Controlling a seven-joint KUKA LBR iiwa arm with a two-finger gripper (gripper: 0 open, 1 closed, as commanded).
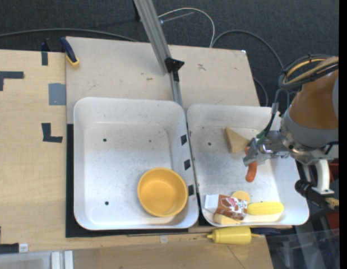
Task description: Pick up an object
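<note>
Orange-red carrot-like piece (pixel 250 172), small and elongated, sits in the right white bin (pixel 204 150), just below my tool (pixel 256 154) and apparently touching its tips. It hangs near-vertical there, but I cannot tell if it's truly pinched or just lying under the tips, and I cannot tell how wide the tool stands.

Risks, my judgement:
- Thin rounded piece, contact at its top end only; a lift could let it swing or slip out.
- Tan wedge-shaped block (pixel 238 139) lies just beside the tool; it could get nudged or snagged.
- Tool is near the bin's right side; drifting that way might clip the rim.

Counts:
- White bins: two, side by side on the counter (pixel 123 66).
- Left white bin (pixel 92 150): one yellow bowl (pixel 161 191), near the front.
- Right bin: one carrot piece, one tan wedge, one yellow banana-shaped item (pixel 265 209), one brown-and-white packet (pixel 230 207), plus a small yellow round thing (pixel 241 196), unclear.
- One yellow squeeze bottle (pixel 232 236) outside the front edge.
</note>
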